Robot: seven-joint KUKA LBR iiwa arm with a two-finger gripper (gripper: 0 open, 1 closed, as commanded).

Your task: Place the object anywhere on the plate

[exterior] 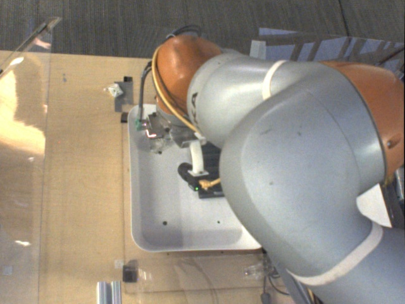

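Low over the bin's point(158, 233) upper left corner, as the view has it, hangs the claw point(152, 132), close to the white wall. Its tip is small and partly in shadow, so whether it is wide, narrow or holding anything cannot be told.

The arm point(297, 170) comes in from the right and covers the right part of the bin and all beyond it. The object and the plate are likely under that bulk, so where the object lies cannot be told. The bare floor of the bin, toward its lower left, carries only two small dark specks point(164, 222), too small to name. The bench point(82, 170) to the left of the bin is plain wood.

As a judgement, the task looks early or mid-way. Nothing in sight sits on a plate, and the claw is down at the bin as if for a pick or a try at one. A firm hold, the carry and the set-down all seem left to do.

Which way the object points, and how its long axis runs, cannot be read from this view.
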